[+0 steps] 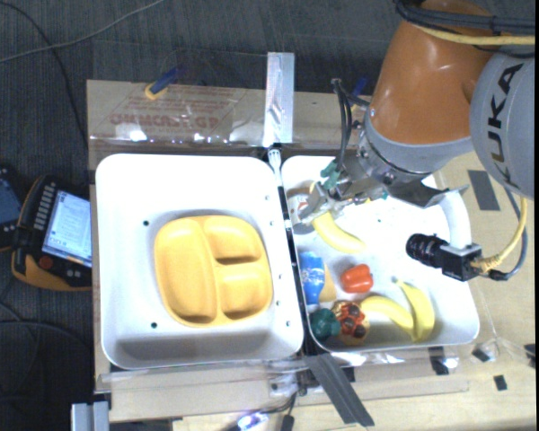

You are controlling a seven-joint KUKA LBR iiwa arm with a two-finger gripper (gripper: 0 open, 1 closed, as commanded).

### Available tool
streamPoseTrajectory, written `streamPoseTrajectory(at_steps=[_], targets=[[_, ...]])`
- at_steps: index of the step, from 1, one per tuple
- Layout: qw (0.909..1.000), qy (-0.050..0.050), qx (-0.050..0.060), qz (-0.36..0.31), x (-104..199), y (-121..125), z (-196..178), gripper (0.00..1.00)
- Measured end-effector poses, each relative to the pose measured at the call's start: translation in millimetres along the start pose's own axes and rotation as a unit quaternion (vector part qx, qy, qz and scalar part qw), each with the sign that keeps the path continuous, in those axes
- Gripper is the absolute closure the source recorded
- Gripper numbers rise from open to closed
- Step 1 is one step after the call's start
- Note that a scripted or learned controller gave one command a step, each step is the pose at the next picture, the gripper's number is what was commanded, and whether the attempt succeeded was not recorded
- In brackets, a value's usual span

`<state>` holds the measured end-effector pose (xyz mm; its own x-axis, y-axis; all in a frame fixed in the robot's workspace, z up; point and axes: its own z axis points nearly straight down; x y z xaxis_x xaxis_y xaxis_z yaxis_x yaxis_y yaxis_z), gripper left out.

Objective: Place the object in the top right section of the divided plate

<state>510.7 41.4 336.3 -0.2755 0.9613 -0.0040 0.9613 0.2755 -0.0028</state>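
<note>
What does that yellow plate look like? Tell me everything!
The yellow divided plate looks like smooth plastic, squarish with rounded corners. Raised ridges split it into three sections: one long section on the left and two smaller ones on the right. It lies flat in the middle of the left white bin, with nothing in it.

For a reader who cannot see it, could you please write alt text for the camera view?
A grey and orange robot arm reaches from the right, its gripper low over a banana in the right white bin, which also holds a red pepper, another banana and other small toy items. The left white bin holds a yellow divided plate.
</note>
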Motion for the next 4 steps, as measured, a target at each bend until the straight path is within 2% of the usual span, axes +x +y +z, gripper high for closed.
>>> streamPoseTrajectory(at_steps=[1, 2, 3, 4], targets=[[0.9999, 0.001, 0.001, -0.014, -28.0, -35.2, 63.1, 1.0], [0.996, 0.003, 0.001, -0.089, -50.9, -42.7, 156.1, 1.0], [0.9814, 0.003, 0.001, -0.192, -6.4, -29.9, 155.7, 1.0], [0.9999, 0.002, 0.002, -0.01, -8.5, 14.5, 155.9, 1.0]])
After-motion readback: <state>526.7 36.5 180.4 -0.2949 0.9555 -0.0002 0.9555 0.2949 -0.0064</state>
